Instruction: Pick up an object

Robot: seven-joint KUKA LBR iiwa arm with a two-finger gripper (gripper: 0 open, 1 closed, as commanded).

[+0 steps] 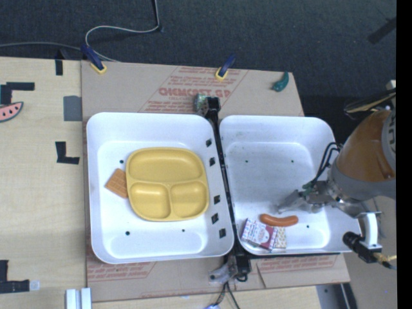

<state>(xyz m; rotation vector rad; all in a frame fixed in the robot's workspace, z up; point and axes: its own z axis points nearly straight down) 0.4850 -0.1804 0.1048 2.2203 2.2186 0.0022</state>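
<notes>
Two bins: pair of shallow white trays sitting side by side on a cardboard sheet (193, 95), left bin (103, 172) and right bin (309, 134) touching along the middle seam.
Left bin stuff: a yellow divided plate (168, 182) with three compartments takes up most of the middle, and a tan waffle-looking cracker (116, 183) pokes out from under the plate's left edge.
Right bin stuff: a toy hot dog sausage (279, 220) lies flat near the front wall, and a small printed box (264, 235) sits just in front of it, touching or nearly touching, right at the front-left corner.
Arm: grey with the orange band (365, 148), coming in from the right side and leaning over the right bin's right half.
Gripper (290, 202): low in the right bin, pointing left, tip just above and to the right of the sausage. Honestly can't tell if the fingers are spread or closed, it's a blurry grey blob. Nothing visible between them.
Task object: sausage and box both lie on the bin floor, near the gripper but apart from it.
Bench extras: two yellow-and-blue clamps (225, 67) on the cardboard's back edge, a teal bit (280, 82) at its back-right corner.
</notes>
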